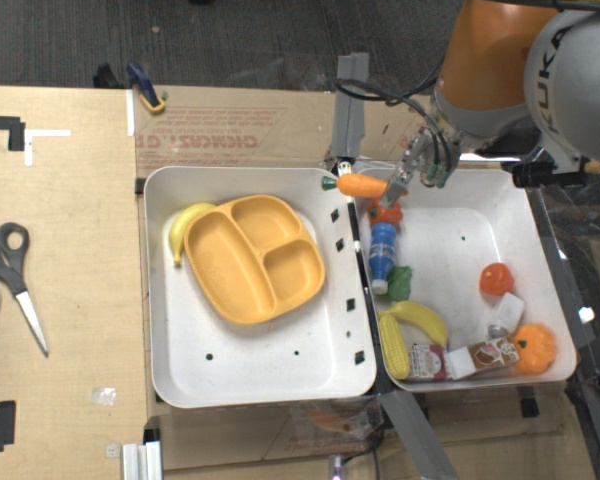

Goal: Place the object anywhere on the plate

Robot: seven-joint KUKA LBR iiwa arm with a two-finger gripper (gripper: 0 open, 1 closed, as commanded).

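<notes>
Left of centre, the yellow three-compartment plate (252,258) lies in the left bin (170,358), a banana (185,230) against its rim. At upper centre the toy carrot (361,184) hangs over the bin divide, pinched in the closed gripper (392,186). It looks light, rigid and slick, so a mid-body hold seems safest.

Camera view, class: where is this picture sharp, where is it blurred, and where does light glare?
Camera view: the yellow plate and scissors are sharp; the gripper by the carrot is slightly smeared; the white bins are bright, with soft shadows; the arm's orange band shows a mild sheen.
</notes>
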